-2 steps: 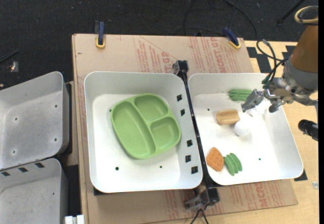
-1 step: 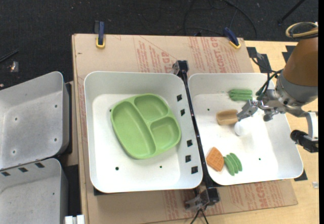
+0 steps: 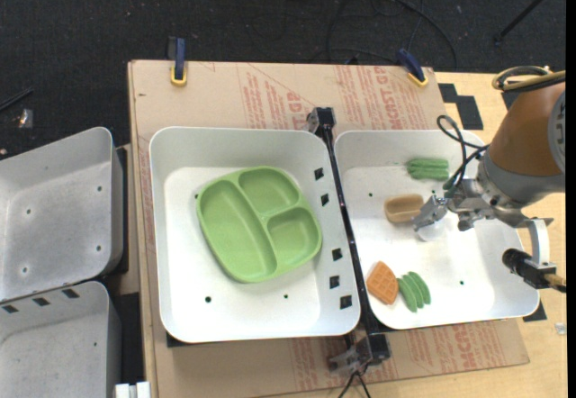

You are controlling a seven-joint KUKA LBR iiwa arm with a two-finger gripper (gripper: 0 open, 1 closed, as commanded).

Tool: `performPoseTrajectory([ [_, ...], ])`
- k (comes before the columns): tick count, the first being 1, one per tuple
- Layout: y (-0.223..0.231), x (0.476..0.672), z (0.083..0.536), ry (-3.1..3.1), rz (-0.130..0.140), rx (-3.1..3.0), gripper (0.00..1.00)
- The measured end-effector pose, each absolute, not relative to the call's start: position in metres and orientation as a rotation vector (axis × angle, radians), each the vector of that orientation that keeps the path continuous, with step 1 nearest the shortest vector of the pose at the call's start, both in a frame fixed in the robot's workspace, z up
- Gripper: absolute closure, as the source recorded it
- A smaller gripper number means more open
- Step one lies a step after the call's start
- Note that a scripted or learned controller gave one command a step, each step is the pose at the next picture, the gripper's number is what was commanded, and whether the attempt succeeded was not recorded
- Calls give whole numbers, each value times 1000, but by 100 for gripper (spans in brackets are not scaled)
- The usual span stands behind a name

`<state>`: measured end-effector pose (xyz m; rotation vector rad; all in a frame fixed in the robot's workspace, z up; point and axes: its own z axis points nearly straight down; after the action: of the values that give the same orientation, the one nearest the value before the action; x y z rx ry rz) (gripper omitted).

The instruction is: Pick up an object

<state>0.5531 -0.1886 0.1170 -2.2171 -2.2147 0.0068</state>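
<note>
Reaching in from the right, the grey arm with its orange band [image 3: 531,131] carries the gripper [image 3: 428,218] low over the right bin [image 3: 468,302], near the bin's middle. Whether it is spread wide or closed narrow cannot be told from this slanted view, and nothing shows clamped in it.

Just to the gripper's left lies a tan, bread-like piece [image 3: 403,207], very close to the tool's tip; whether the two touch cannot be told. Toward the far wall of the same bin rests a green pod-shaped item [image 3: 427,168], apart from the tan piece. Near the bin's front left corner an orange waffle-like piece [image 3: 382,283] lies right beside a second green pod [image 3: 414,290], the two side by side and seemingly touching.

Over in the left bin [image 3: 180,297] sits a green divided plate [image 3: 259,223] with three compartments, turned at a slant to the bin's walls. Both bins rest on a cardboard sheet [image 3: 261,94] held at its far edge by two clamps [image 3: 178,61]. A black divider strip [image 3: 337,207] runs between the bins.
</note>
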Motion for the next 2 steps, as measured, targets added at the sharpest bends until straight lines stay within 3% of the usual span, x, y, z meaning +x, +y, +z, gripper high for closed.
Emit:
performPoseTrajectory([
  [1, -190, 557, 131, -2221, 1, -2223, 100],
  [2, -183, 559, 174, -2226, -1, -2219, 100],
])
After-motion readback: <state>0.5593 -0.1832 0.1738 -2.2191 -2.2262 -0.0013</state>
